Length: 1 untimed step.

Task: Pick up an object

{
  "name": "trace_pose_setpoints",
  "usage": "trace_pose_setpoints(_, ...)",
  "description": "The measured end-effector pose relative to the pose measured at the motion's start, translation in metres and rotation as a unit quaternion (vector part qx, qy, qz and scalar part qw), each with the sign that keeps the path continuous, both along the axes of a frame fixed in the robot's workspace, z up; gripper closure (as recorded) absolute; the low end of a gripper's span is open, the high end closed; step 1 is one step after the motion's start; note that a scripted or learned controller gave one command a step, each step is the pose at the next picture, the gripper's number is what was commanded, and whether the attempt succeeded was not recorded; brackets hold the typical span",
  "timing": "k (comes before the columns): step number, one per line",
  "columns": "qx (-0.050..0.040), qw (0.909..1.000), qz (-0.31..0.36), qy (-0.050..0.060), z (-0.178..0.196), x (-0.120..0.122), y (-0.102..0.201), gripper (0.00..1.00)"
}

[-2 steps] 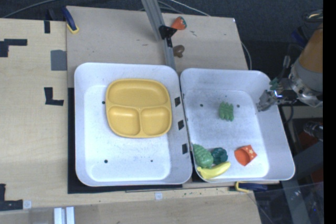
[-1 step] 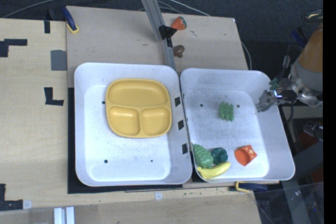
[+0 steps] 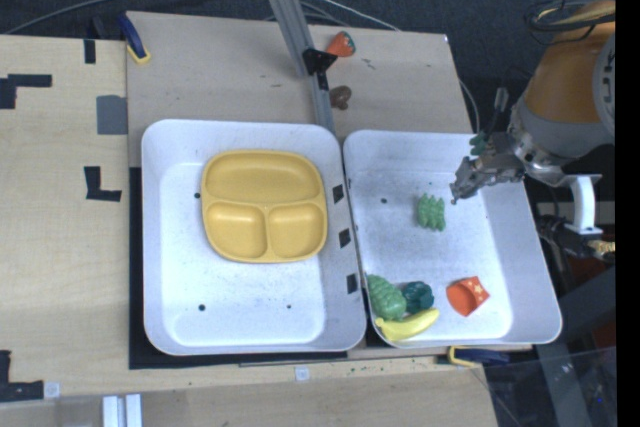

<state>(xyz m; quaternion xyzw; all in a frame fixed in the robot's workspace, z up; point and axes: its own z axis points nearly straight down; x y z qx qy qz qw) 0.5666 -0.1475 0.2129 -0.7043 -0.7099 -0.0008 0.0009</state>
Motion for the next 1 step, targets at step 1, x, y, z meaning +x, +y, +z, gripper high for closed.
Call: trace_pose_setpoints(1,-0.0003,1.0000,-0.001,0.000,0.0051,0.0089,0.0440,1.00)
